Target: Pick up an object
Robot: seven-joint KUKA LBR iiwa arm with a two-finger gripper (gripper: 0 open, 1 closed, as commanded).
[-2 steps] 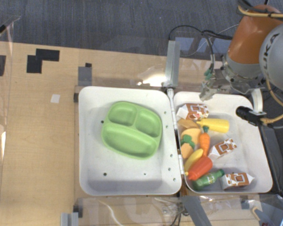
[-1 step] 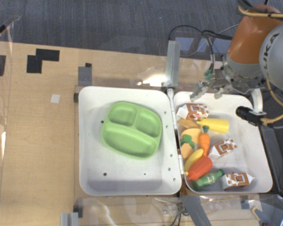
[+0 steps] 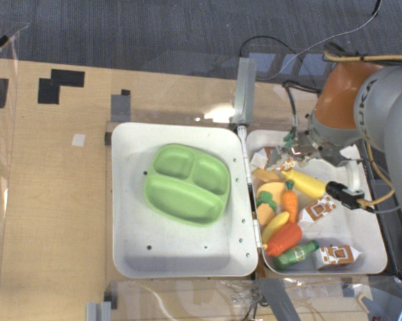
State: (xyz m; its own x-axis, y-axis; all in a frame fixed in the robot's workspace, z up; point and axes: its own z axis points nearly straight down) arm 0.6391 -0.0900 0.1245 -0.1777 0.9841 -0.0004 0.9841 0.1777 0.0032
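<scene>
1. To grasp well, the gripper [image 3: 295, 148] should drop straight onto one separate toy, such as the yellow bottle [image 3: 306, 182], clear of the bin's [image 3: 362, 257] wall.
2. The claw hangs over the right bin's back corner, just above the toy pile; whether it is released or clenched, I cannot tell.
3. The green divided plate [image 3: 187, 182] lies in the left bin [image 3: 129, 243].

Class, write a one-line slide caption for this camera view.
Grey arm over right bin of toy food, including carrot; green divided plate in left bin.
</scene>
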